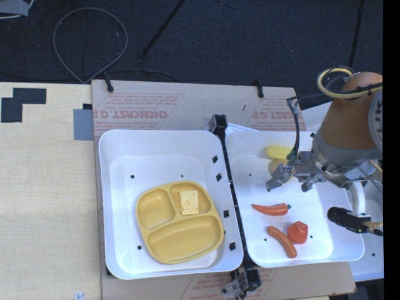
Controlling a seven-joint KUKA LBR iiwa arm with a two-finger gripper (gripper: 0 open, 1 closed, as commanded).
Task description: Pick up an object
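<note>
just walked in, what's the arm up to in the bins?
The KUKA arm reaches in from the right with its gripper low over the right bin, next to a yellow object near the bin's far side. Nothing visible between its fingers, so no pick yet. Also in that bin: an orange-red chili pepper, an orange sausage-shaped piece and a small red item. The left bin holds a yellow divided tray with a small yellow square in one compartment.

Left bin (119, 167): yellow divided tray (178, 233), a pale yellow square (189, 202) in its upper right compartment. Cardboard sheet (169, 108) under both bins, printed red. Light wood bench (44, 199) at left, black cables (87, 36) on dark floor behind.
</note>
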